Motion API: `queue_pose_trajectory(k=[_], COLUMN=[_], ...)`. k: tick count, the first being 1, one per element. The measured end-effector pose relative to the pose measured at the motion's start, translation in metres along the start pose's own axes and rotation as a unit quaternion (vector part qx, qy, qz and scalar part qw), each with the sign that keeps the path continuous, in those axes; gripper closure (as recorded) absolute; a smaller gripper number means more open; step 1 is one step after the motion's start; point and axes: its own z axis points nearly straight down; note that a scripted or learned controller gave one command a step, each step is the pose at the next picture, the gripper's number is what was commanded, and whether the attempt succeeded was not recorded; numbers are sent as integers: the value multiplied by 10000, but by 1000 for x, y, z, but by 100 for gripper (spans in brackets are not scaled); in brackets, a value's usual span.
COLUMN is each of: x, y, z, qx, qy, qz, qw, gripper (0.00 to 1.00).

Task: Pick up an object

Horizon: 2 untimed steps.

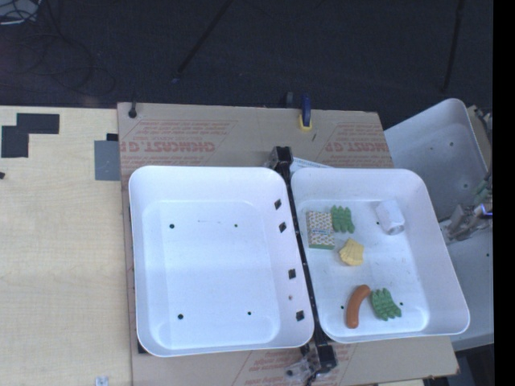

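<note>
White plastic formed both shallow bins, and all the candidates for the pick lay in the right bin [418,187]; the left bin [145,215] held none of them. Near the middle of the right bin, a checkered block [320,228] touched a green ridged piece [343,218] at its 2 o'clock. A yellow lump [352,253] lay just beside them at 5 o'clock. A small white cylinder [390,216] was apart, toward 3 o'clock from the block. Near the bin's 6 o'clock wall, an orange sausage-shaped toy [356,305] lay very near a second green piece [385,304], perhaps touching it.

The step in hand seemed to be the choice and the approach, since nothing was lifted yet. A good choice would probably be the white cylinder or the yellow lump, because each had free floor around it. The pairs that touched could let a finger land on the neighbour. The descent should be straight, with the jaws across the short side of the object.

Whether the gripper was spread or pressed together could not be told. Since the arm reaches in from 3 o'clock, the objects lay toward 9 o'clock from its side, with the cylinder nearest.
</note>
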Motion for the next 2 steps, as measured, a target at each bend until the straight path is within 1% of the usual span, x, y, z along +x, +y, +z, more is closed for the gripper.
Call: queue_pose_trajectory(k=[1,2], x=[81,135], y=[9,80], z=[-135,-84], qx=[-80,-14], qy=[-16,-7], qz=[-50,-29], qw=[10000,10000], gripper=[100,100])
